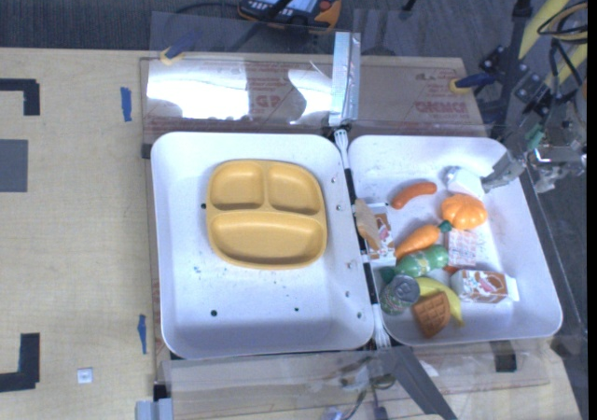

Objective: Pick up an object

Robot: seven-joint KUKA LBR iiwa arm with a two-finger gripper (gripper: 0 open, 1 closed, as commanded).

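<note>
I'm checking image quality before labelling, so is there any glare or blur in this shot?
Camera view: strong white glare on the clear plastic sheet behind the bins washes out its surface; the yellow divided plastic tray is evenly lit and sharp; the small toy foods in the right white bin look soft.
</note>
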